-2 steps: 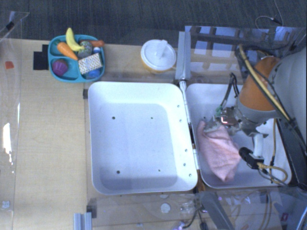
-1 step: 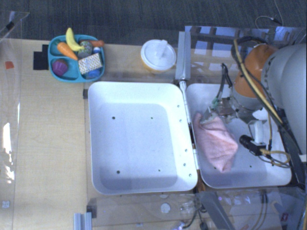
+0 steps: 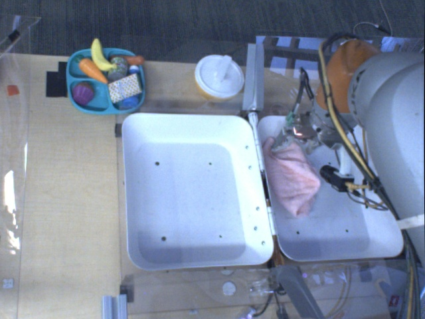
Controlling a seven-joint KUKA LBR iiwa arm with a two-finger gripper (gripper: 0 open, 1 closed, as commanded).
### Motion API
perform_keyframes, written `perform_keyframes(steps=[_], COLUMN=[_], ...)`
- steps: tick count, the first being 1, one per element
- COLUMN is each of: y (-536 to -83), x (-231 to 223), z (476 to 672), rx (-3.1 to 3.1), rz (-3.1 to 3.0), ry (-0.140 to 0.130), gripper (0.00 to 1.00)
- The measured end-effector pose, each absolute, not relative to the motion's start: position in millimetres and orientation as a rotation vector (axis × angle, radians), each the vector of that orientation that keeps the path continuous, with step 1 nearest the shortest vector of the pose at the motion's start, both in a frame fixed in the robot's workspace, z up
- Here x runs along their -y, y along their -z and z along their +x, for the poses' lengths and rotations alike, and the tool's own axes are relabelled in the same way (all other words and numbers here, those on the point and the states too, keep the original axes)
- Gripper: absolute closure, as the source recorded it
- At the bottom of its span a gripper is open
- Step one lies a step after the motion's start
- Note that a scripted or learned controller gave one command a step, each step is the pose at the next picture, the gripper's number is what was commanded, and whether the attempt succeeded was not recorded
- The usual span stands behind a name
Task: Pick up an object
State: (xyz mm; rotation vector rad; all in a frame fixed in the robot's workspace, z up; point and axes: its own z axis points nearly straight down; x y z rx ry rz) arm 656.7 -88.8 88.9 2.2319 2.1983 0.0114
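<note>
- Nearest and biggest: grey arm (image 3: 392, 125), bulking in from the right over the right bin, orange band (image 3: 346, 72) at its far end, black and yellow cables looped along its side.
- Wooden bench (image 3: 63, 198) under everything, pale, bare across its left half, with a small black square (image 3: 56, 84) near the far left.
- Left bin (image 3: 192, 191): white, shallow, square with rounded corners, a few small dark dots on its floor.
- Right bin (image 3: 345, 234): white, just beside the left one, rims nearly touching along the middle seam, its far and right parts covered by the arm.
- Pink cloth (image 3: 293, 177): crumpled, lying in the right bin against its left wall, stretching from the far end towards the middle of the floor.
- Blue divided tray (image 3: 72, 85) at the far left of the bench, well apart from both bins, carrying a toy banana (image 3: 99, 55), a toy carrot (image 3: 91, 69), a purple toy (image 3: 83, 93) and a speckled sponge-like block (image 3: 126, 87).
- Yellow cup with a white lid (image 3: 220, 76) on the far edge of the bench, between tray and arm.
- Claw (image 3: 300, 130): down at the far end of the pink cloth, right at its top edge; cannot tell whether apart, together or clamped on the cloth.
</note>
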Motion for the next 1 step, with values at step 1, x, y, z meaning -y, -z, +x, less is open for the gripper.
perform_keyframes(steps=[1], y=[-89.2], x=[88.5], z=[670.3], rx=[-2.452], rz=[1.956], ry=[-0.001], gripper=[0.0])
